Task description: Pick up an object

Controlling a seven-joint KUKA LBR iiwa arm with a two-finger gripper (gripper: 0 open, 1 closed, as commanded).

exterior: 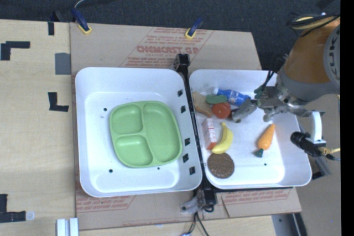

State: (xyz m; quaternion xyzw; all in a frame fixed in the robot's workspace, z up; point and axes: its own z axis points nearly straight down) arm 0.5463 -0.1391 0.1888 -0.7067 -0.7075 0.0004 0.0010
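I see, relative to the yellow plastic banana [223, 139] | red tomato [221, 110] just above | orange carrot [266, 137] right, apart, tilted | brown round cookie [220, 165] just below | blue packet [232, 96] farther above

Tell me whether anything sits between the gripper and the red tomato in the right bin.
Nothing visible does. The gripper hangs just to the right of the tomato in the right bin, with only a narrow strip of bin floor between them. The blue packet lies above that line, the banana below.
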